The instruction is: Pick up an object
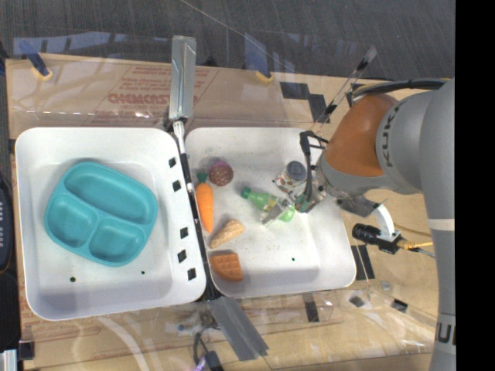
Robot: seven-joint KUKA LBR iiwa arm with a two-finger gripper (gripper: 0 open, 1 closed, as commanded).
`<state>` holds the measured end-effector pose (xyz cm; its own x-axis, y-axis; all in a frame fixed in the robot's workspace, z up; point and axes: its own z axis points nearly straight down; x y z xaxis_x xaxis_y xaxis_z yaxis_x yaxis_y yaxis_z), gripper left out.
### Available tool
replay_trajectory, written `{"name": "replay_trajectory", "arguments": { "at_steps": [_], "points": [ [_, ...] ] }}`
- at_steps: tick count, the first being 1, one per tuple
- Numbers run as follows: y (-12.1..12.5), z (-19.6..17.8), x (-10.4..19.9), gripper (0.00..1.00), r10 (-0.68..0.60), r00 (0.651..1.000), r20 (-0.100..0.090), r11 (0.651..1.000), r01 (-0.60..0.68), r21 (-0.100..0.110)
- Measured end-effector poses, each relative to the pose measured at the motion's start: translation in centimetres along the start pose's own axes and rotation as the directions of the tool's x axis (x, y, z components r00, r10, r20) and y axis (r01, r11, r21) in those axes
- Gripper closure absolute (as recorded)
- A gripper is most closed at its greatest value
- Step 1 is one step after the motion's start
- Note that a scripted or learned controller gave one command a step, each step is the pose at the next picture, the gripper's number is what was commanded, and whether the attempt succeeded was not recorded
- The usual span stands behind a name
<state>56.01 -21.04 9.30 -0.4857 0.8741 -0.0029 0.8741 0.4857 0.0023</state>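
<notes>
Low in the right white bin [325, 261], nr its right wall, the gripper [296, 201] hangs just beside the small green plastic bottle-like toy [257, 198], prob. lining up a grab; can't tell if it's wide or narrow.

**Finding:** a robotics lab test cell, not a home or kitchen.

**Grounds:**
- A heavy grey arm [402, 153] with an orange band reaches in from 3 o'clock.
- Two shallow white bins, the left bin [31, 207] and the right bin [329, 265], sit side by side on a bench [116, 91] faced with printed cardboard under clear sheet.
- A metal bar [182, 76] stands at the seam between them, on the 12 o'clock side.
- Black tape tabs [183, 236] run along the shared rim.
- The contents are playthings, not food: a plastic carrot [205, 207] and a teal divided plate [100, 213].
- Dark carpet [232, 6] lies beyond the bench at 12 o'clock.
</notes>
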Motion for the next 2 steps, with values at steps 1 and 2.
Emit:
{"name": "replay_trajectory", "arguments": {
  "at_steps": [1,2],
  "points": [
    [0.0,-0.9,0.0,1.00,-0.004,1.000,-0.002,1.000,0.004,0.002],
    [6.9,-16.5,1.5,1.00,0.297,0.955,0.000,0.955,-0.297,0.001]
  ]
}}
